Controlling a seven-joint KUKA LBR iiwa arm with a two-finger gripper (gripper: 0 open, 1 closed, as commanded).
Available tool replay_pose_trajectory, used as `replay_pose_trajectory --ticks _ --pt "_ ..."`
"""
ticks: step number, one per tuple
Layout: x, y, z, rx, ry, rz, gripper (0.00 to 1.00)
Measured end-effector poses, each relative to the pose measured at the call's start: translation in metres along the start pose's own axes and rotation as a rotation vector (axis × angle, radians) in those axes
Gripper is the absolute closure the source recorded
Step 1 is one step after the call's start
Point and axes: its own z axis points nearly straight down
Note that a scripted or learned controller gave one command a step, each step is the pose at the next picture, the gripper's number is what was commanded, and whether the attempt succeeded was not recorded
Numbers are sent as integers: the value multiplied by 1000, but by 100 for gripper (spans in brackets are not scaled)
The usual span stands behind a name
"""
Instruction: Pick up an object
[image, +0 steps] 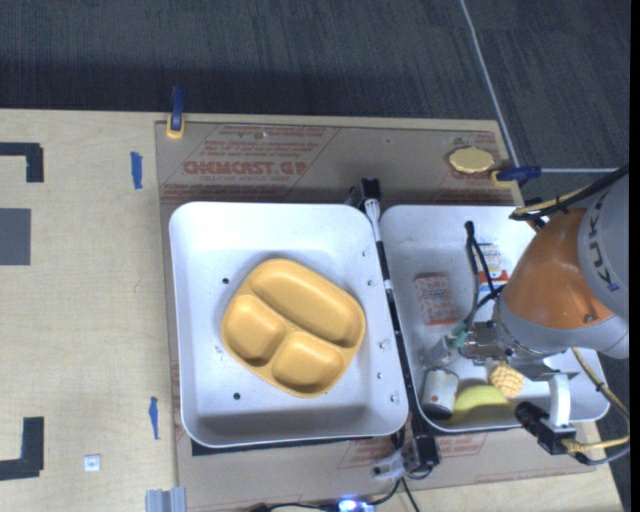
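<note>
Two shallow white bins are set side by side on the pale wooden bench: the left bin carries a big yellow three-compartment plastic tray, and all the small stuff is crowded into the near end of the right bin. The gripper is lowered there, just above a yellow banana-shaped toy, a small silver can and a bumpy yellow corn-like piece. Whether it is spread or closed can't be told, since it is hidden under the wrist, so nothing can be counted as held. The risk: everything is packed tight against the wall, so a neighbour could easily be nudged or a rounded piece squeezed out sideways. A flat red-and-white packet is left further back.
</note>
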Motion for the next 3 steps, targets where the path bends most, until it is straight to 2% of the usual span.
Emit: replay_pose_trajectory --ticks 3 --pt "1 0 0 -1 -2 1 0"
